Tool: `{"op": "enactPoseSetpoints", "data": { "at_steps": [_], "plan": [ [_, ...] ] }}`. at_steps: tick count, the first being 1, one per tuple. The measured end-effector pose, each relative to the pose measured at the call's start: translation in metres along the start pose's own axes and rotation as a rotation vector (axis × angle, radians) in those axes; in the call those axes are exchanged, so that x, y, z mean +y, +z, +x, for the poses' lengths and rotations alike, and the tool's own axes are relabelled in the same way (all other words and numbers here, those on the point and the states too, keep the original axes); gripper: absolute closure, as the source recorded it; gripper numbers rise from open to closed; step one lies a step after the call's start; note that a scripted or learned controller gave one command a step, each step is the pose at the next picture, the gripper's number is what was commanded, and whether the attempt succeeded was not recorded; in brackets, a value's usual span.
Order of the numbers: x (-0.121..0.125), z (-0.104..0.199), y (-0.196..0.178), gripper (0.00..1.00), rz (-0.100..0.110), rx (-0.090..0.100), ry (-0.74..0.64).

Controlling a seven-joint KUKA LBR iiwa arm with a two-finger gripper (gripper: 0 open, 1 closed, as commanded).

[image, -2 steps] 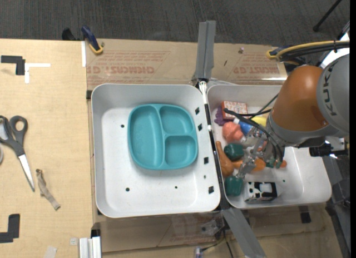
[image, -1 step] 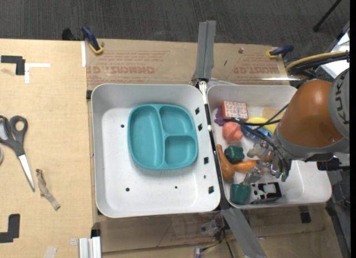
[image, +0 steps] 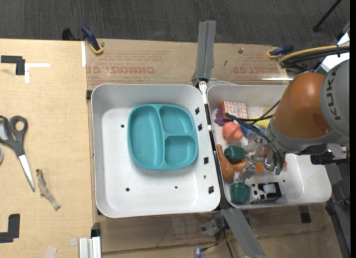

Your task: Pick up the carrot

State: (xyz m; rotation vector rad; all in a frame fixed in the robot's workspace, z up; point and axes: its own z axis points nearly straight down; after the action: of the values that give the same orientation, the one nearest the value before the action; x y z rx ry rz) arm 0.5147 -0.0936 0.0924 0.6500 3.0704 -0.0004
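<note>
Orange carrot (image: 226, 167) lies just left of gripper (image: 260, 165).

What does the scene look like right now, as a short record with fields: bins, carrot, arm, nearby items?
left bin: holds a teal divided plate
right bin: holds the toys and the arm's working end
carrot: orange, lying along the right bin's left wall, beside a dark green toy
gripper: low in the right bin, just right of the carrot; grip on carrot not visible
other items: pink toy, green cup, patterned box
bench left: scissors
</note>
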Motion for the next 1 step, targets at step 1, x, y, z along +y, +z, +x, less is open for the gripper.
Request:
{"op": "enactPoseSetpoints", "data": {
  "at_steps": [1],
  "plan": [
    [-0.0091,0.0094,-0.0063,0.00,-0.004,-0.027,-0.127]
  ]
}}
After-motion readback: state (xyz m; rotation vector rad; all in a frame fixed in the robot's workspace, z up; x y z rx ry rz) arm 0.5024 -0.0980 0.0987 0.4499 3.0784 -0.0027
